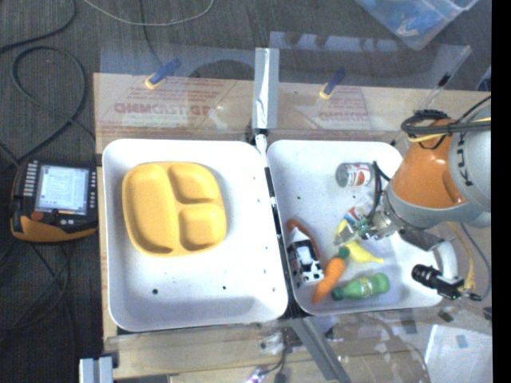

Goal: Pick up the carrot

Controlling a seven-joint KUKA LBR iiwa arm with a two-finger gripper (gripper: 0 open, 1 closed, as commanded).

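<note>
The carrot (330, 277), orange with a green top, lies tilted near the front wall of the right bin (315, 162). Its green end points up and right. My gripper (365, 221) hangs low over the middle of that bin, a short way up and right of the carrot and apart from it. It sits over a small colourful item (351, 223). The arm's orange band (427, 178) is at the bin's right side.
Close around the carrot are a green bottle (362, 286) on its right, a yellow piece (362, 253) above it, and a black and white toy (304, 265) with a brown sausage (302, 230) on its left. A can (354, 174) lies further back. The left bin (128, 294) holds a yellow divided plate (174, 207).
</note>
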